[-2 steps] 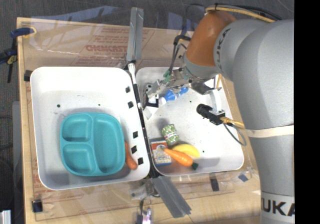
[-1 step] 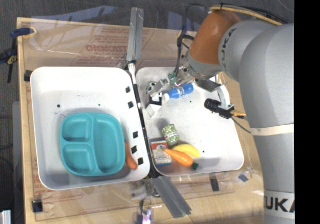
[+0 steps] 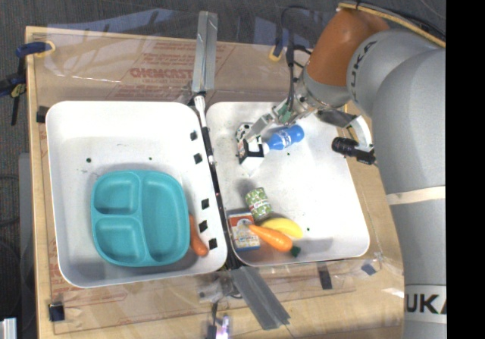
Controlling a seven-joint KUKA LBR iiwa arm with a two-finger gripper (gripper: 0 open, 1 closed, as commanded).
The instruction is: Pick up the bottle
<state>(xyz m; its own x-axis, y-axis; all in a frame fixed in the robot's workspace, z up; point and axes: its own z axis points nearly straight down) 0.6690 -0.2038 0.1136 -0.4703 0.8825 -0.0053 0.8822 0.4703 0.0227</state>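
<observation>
The worktop [image 3: 114, 49] carries two white bins; the right-hand bin [image 3: 333, 208] serves here as the landmark for every position given. The left bin [image 3: 68, 133] adjoins it across the shared rim and holds a teal divided tray [image 3: 140, 216], with a carrot [image 3: 197, 243] at the tray's edge nearest the right bin. The arm [image 3: 394, 87] enters over the far-right corner of the right bin and angles down toward that bin's far half. The pincer [image 3: 254, 140] sits low in the far-left portion of the right bin; whether its fingers are parted or closed cannot be determined from this angle, and no object can be confirmed between them. The bottle [image 3: 284, 137], blue with a pale end, lies on its side in the far half of the right bin, just beside the pincer on the side toward the bin's right wall, possibly touching the wrist hardware. Its long axis runs roughly across the bin, left to right. Judgement: the pincer tips appear offset past the bottle toward the shared rim, so a grasp would require shifting back toward the bin centre. A small cluster occupies the near edge of the right bin: a second carrot [image 3: 271, 237], a lemon [image 3: 284, 227], a green can [image 3: 258, 202] and a small carton [image 3: 242, 231].
</observation>
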